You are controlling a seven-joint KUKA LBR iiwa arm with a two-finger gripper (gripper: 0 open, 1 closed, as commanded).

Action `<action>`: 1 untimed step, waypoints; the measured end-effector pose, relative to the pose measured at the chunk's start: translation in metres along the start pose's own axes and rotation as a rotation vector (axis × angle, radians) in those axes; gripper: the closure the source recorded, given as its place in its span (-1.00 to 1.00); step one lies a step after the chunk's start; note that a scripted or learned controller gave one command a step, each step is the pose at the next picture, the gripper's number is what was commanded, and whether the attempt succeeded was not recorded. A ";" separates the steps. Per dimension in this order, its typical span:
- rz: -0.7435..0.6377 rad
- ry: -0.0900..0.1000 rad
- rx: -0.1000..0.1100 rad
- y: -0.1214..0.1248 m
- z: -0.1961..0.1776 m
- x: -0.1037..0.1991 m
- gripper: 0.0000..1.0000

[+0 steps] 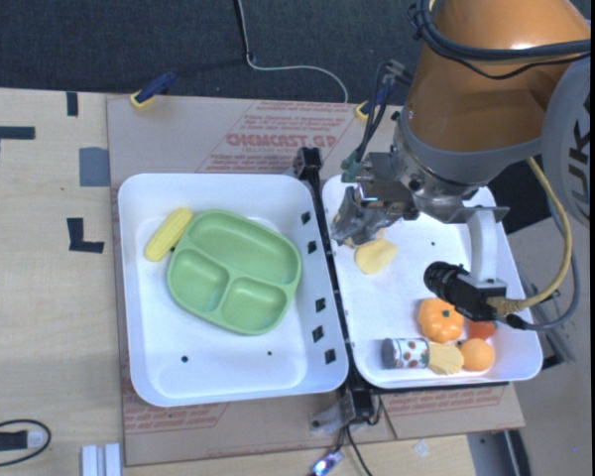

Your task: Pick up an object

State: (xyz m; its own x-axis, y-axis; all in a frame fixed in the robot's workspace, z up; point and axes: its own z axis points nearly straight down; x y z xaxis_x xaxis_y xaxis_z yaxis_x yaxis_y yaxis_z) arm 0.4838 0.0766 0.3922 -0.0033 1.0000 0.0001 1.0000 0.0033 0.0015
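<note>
My gripper (353, 226) hangs low over the right bin (511, 256), close to its left wall. Just below and to the right of it a pale yellow food piece (376, 258) lies on the bin floor, touching or nearly touching the gripper tip. Nothing shows held in the gripper. At the bin's front right sit an orange pumpkin (438, 318), a small printed can (405, 353) on its side, a yellow piece (447, 361), an orange ball (479, 356) and a red piece (482, 330).
The left bin (139, 266) holds a green divided plate (234, 272) and a yellow corn cob (168, 233) at its upper left. Black clips run along the wall between the bins (322, 286). The large orange wrist (496, 58) overhangs the right bin's back.
</note>
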 end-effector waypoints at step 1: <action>0.000 0.000 0.001 0.000 -0.016 0.020 1.00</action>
